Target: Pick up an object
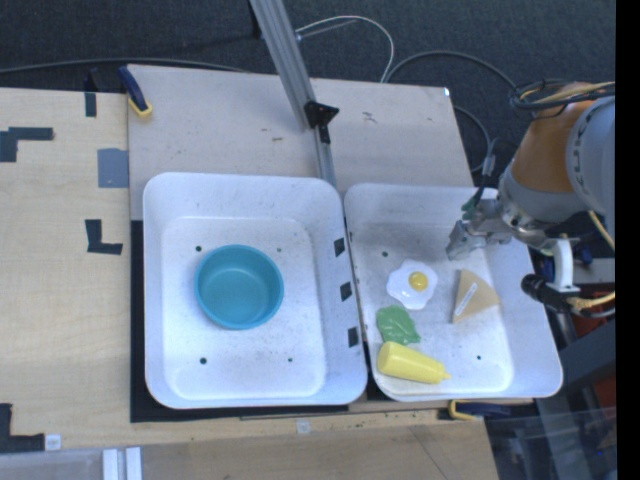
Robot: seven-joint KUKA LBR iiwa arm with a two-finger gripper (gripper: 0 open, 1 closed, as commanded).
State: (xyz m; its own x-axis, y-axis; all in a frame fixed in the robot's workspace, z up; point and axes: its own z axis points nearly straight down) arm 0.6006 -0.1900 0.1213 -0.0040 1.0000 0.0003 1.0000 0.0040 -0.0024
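Nearest you, at the right bin's six o'clock edge, lies a yellow corn cob (411,364), tilted with its tip toward four o'clock. Touching it at eleven o'clock you'll find a green leafy piece (397,323). Look twelve o'clock from that and you see a fried egg (413,284), white with a yellow yolk, near the bin's middle. At three o'clock from the egg, just beside it, rests a tan cheese wedge (473,296).

Your gripper (462,242) sits at twelve o'clock from the wedge, low over the right bin (530,368), apart from every piece, with nothing between its fingers; whether they stand apart or together you cannot tell from this angle. Its grey arm (560,168) with the orange band reaches in from three o'clock.

Over at nine o'clock, the left bin (170,368) holds a blue bowl (239,286), upright, near its centre.
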